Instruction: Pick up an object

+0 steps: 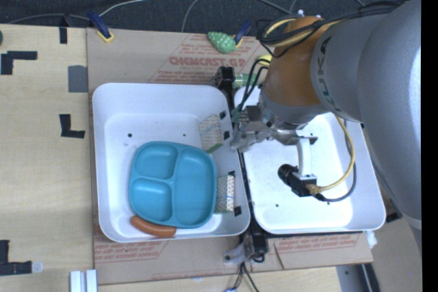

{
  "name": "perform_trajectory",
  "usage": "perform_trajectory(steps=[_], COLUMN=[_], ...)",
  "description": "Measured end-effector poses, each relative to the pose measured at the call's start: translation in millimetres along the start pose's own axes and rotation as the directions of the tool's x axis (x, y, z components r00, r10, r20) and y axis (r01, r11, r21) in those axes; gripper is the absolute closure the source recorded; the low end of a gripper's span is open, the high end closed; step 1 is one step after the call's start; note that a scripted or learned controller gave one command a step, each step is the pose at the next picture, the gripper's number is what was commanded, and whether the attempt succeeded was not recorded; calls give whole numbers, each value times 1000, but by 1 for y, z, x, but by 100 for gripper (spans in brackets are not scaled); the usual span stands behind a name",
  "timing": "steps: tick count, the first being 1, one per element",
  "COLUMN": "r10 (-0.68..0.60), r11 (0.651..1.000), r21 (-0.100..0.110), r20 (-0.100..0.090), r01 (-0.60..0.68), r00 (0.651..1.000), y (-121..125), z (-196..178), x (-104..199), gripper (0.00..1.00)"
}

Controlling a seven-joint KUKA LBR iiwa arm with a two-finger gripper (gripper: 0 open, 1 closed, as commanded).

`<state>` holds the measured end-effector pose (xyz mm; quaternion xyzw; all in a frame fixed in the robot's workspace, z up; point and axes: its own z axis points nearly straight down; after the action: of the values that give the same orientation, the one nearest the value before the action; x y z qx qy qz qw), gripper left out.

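Gripper (pixel 229 130), jaw state indeterminable, at left bin's (pixel 109 147) three-o'clock wall above a small packet (pixel 211 126); may strike wall and miss.

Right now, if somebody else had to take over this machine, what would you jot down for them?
Gripper: low over the divide between the two bins, by the left bin's right wall; whether it is open or shut cannot be seen.
Left bin: blue divided plate, orange sausage-shaped toy at the plate's front edge, two small patterned pieces and near the right wall.
Right bin: the arm hangs over it.
Done: nothing visibly picked up.
Left: grasp one object and lift it.
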<state>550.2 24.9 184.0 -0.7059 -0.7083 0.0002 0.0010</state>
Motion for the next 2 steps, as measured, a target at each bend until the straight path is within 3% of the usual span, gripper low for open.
perform_trajectory(steps=[1, 2], r10=[1, 4], r11=[1000, 1000], r21=[0, -3], r20=[0, 3], r01=[-1, -4], r00=[1000, 1000], y=[0, 34], z=[0, -32], x=[-1, -66], gripper=[0, 0])
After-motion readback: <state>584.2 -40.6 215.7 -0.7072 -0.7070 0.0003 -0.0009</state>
